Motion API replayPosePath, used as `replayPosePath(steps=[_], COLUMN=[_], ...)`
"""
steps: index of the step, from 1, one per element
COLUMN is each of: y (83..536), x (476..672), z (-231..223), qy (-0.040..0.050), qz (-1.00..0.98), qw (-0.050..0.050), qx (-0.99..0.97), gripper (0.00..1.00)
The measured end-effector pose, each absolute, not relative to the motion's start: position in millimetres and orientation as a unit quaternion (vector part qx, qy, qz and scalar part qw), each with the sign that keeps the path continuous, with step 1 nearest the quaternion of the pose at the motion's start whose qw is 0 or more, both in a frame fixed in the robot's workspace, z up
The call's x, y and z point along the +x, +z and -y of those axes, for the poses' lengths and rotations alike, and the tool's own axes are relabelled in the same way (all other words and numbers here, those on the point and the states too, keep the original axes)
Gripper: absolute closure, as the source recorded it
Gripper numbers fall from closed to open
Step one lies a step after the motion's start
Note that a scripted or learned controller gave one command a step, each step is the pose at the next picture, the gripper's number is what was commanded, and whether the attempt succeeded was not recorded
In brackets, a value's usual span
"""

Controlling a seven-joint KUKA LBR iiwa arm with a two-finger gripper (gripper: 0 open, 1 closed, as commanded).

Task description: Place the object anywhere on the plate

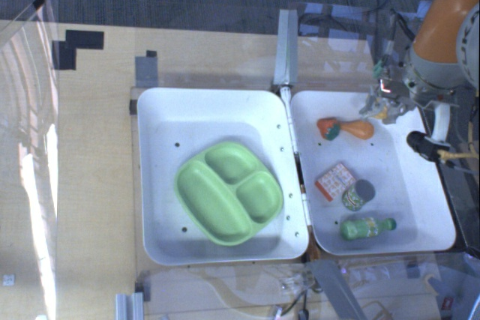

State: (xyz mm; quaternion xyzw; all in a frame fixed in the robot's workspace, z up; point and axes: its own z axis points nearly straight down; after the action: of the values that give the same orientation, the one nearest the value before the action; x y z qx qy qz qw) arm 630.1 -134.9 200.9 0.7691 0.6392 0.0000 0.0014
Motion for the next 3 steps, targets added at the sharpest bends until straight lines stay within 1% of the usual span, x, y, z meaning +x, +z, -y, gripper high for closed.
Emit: replayPosePath(steps=[1,2,3], y=[183,208,183], x=[572.7,546.9,549.8], z=[69,-6,-82], qy=[0.0004,0.0007,0.0001], qz=[-0.731,-0.742,-0.786], qw=[0.000,0.000,0.000], qx=[0.683,0.670,0.618], gripper=[1.00,1.00,1.00])
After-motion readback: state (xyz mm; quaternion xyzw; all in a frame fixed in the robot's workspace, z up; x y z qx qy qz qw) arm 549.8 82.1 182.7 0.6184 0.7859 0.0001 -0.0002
